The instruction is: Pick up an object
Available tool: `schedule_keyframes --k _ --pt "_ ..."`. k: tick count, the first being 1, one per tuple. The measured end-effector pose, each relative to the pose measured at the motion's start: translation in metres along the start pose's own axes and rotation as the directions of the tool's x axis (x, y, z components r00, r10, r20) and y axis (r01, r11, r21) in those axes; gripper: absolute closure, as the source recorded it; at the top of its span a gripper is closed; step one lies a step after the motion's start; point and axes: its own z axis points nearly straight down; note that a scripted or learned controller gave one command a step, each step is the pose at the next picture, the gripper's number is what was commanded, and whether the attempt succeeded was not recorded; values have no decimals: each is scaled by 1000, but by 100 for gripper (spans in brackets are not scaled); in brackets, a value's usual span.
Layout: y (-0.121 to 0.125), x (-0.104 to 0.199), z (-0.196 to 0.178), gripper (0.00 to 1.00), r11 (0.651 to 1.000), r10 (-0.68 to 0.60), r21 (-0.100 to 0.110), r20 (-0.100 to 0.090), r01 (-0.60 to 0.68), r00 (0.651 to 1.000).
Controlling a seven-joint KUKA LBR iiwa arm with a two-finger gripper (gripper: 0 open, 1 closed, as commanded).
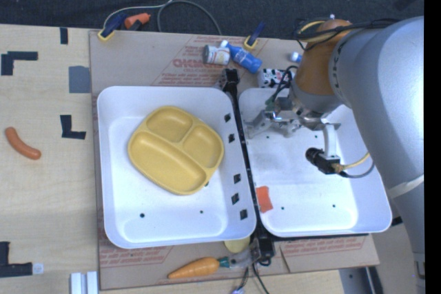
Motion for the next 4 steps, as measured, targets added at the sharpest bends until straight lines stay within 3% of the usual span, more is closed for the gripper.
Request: schedule_keyframes --k 1,2,3,4 --pt "39 -9 -5 0 1000 0 -1 -2 0 1000" --pt "38 -9 -16 100 1000 -1 -2 1 1 1000" --pt "38 -9 -15 0 1000 -1 -1 1 1 1000" --pt "36 -81 -30 0 1000 6 1 0 -6 1000"
